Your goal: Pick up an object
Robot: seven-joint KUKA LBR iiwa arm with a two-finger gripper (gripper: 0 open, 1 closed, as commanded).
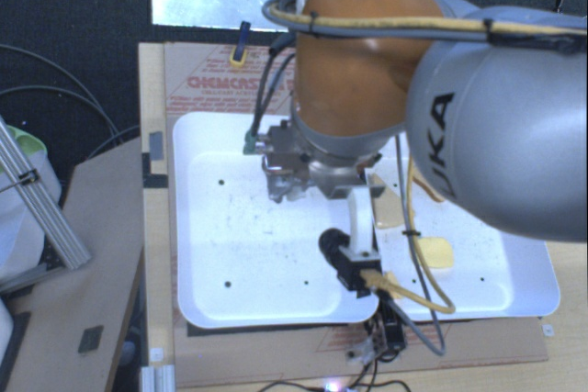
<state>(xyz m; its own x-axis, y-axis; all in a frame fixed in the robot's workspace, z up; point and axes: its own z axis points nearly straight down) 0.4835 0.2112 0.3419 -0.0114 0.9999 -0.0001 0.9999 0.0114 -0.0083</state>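
Hand (292, 188) low over left white bin (211, 289), grip state unclear; yellow object (436, 252) in right bin.

The arm (432, 96) hangs low over the middle of the bench, its orange band and grey body covering the seam between the two bins and most of the right bin (514, 289). The left bin (220, 225) has bare white floor across its left and front, with room to pass along its left wall. To the right of that, the wrist block (303, 165) and a black fitting (342, 260) crowd the bin's inner edge. Yellow cable (413, 289) loops down over the front rim. A yellow piece (435, 252) lies in the right bin, close under the arm.
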